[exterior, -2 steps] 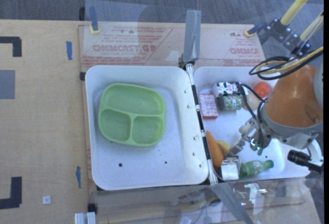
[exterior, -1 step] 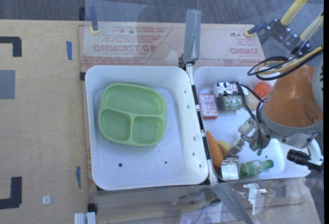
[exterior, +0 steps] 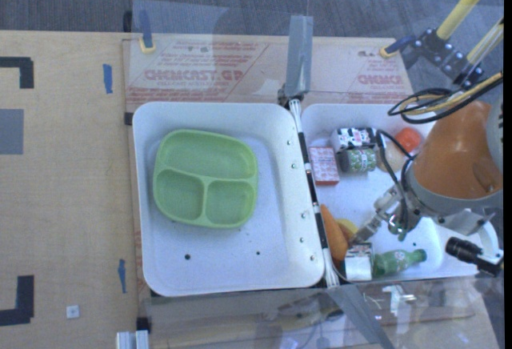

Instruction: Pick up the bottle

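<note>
Hovering — hand [exterior: 376,225] just above-left of bottle [exterior: 398,262] | finger state — cannot tell

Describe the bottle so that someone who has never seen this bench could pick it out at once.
Of the two white bins, take the right-hand bin, the one the arm reaches into, and look along its near edge. The green bottle lies on its side there, below the gripper, its cap end by a white-labelled item. It is the one see-through green thing there; the carrot beside it is orange.
</note>
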`<state>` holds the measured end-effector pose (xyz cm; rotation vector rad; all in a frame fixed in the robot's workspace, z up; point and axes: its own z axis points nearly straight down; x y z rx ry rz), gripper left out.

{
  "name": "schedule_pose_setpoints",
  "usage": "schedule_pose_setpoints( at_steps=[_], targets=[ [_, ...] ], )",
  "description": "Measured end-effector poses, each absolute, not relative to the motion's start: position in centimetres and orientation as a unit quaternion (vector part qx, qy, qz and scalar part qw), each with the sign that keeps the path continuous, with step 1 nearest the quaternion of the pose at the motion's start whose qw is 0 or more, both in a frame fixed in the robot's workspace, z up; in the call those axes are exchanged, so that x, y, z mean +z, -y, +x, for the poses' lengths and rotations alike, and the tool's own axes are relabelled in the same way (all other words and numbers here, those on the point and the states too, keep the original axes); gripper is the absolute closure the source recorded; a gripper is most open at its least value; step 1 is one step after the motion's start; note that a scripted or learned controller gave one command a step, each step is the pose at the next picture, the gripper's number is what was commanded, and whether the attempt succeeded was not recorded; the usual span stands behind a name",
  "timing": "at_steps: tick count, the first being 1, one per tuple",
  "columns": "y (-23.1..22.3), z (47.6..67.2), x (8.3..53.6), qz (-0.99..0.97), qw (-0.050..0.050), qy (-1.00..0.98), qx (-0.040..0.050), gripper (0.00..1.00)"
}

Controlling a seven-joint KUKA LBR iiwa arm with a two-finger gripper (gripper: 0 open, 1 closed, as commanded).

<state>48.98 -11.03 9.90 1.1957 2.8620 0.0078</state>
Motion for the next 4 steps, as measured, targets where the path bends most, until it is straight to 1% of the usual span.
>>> schedule_pose_setpoints(
  at_steps=[1,2,3,4],
  targets=[
    [8.3,48.1,18.5,0.424,0.001,-0.906,0.0004,0.00],
    [12.6,48.0,21.3,0.401,0.003,-0.916,0.0002,0.00],
    [15.2,48.0,10.1,0.334,0.001,-0.943,0.0000,0.00],
    [15.2,48.1,11.1,0.335,0.003,-0.942,0.0010,1.00]
  ],
)
